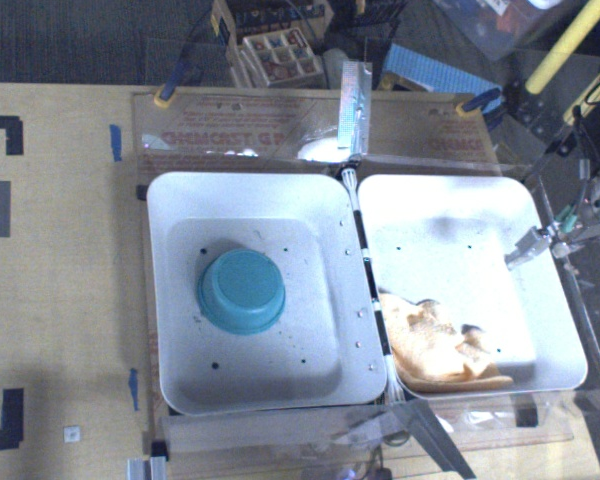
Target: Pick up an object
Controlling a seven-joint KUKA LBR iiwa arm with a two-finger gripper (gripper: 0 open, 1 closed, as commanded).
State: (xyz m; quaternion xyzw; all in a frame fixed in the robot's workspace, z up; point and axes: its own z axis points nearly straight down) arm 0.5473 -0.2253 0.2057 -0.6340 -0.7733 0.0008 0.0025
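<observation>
Camera view, and we're looking down on the tabletop (50, 298), pale wood with black marks near its left edge and bits of blue tape (115, 140). Two white bins sit side by side, their inner rims touching down the middle.

In the left bin (170, 228) we've got a teal bowl (242, 288), turned upside down, sitting left of centre on the bin floor, well clear of every wall. A few dark specks dot the floor around it.

Over to the right bin (430, 228), and there's a crumpled tan cloth-like thing (435, 346) tucked into the near left corner. It lies against the dividing wall and runs along the front wall. There's a small dark spot on its upper right part, but we cannot tell what that is. The bowl and the tan thing are well apart, with the two inner rims between them.

At the right bin's right rim a small grey metal piece (528, 248) pokes in over the edge at a slant; we can't make out what it belongs to. As for the gripper, open or closed, we cannot tell.

Behind the bins lies a flat brown panel (230, 133) under a shiny cover, and beyond that we see clutter: a wooden box (275, 53), a blue pad (425, 68) and a yellow bar (575, 28) at the top right.
</observation>
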